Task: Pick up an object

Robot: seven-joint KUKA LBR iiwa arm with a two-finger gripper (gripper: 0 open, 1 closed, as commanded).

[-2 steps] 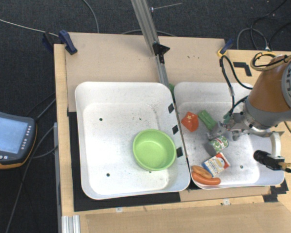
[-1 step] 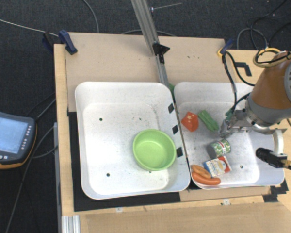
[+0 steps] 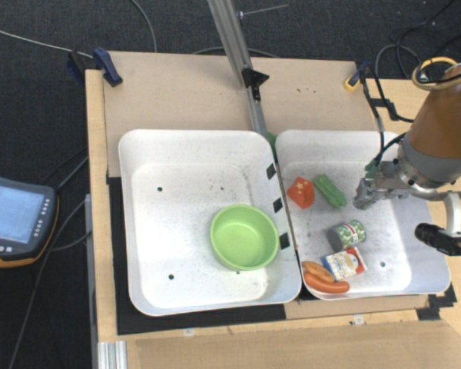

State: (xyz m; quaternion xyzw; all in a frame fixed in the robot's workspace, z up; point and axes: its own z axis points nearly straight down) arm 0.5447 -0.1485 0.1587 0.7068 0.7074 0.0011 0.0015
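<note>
Left bin: shallow white plastic bin (image 3: 150, 206) on the left half of the tan board counter (image 3: 184, 91). One thing in it, a lime-green round plastic bowl (image 3: 244, 237), upright, toward that bin's near right corner, well apart from the tool.

Right bin: second shallow white plastic bin (image 3: 392, 271), touching the first along a shared wall. Contents, left to right:
- small red-orange plastic piece (image 3: 300, 192), near the bin's left wall, toward the far side.
- green elongated plastic vegetable, pickle-like (image 3: 329, 191), just beside the red piece. Long axis runs slantwise, from far-left to near-right.
- orange-red sausage-shaped toy (image 3: 325, 279), at the near left corner, lying along the near edge.
- small white-and-red carton (image 3: 345, 264), touching the sausage toy.
- small green-labelled tin can (image 3: 349, 233), on its side, just beyond the carton.

Tool (image 3: 366, 194): grey, low over the right bin's far right area, arm coming in from the right edge. Whether it is apart or together, cannot tell; too small and dark. Nothing seen clamped in it.

Judgement: nearest candidates are the green vegetable, just to the tool's left, and the tin can, toward the near edge from it. For the vegetable, the tool would need to close across its slanted long axis.
</note>
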